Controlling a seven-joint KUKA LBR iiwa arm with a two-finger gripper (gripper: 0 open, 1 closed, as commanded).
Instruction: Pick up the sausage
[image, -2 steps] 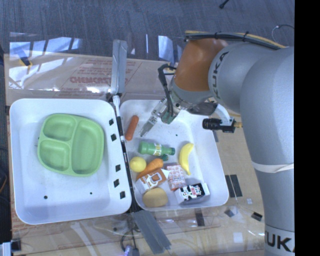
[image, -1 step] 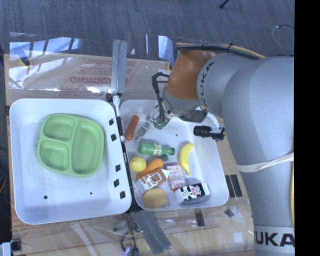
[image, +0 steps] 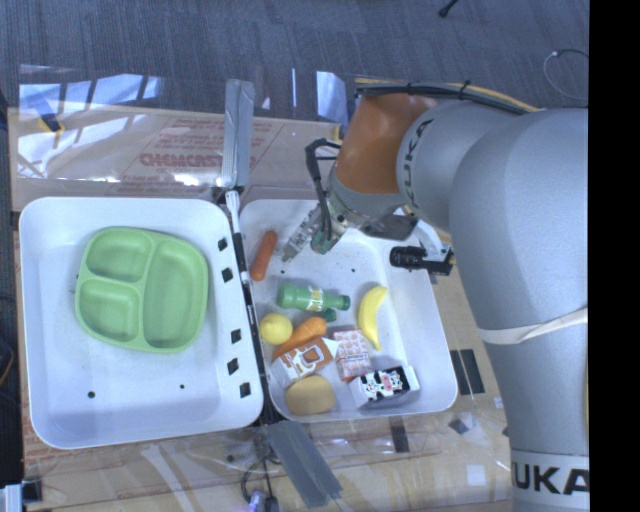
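Both bins (image: 420, 385) appear as smooth white plastic with a soft sheen. The divided plate (image: 142, 288) is matt green plastic. The arm (image: 510, 230) shows satin grey casing with a glossy orange band (image: 372, 140). The sausage (image: 263, 255) has a smooth, slightly shiny orange-red skin, as do the banana (image: 372, 314) and green bottle (image: 312, 298). Clear glossy film covers the table (image: 130, 150).
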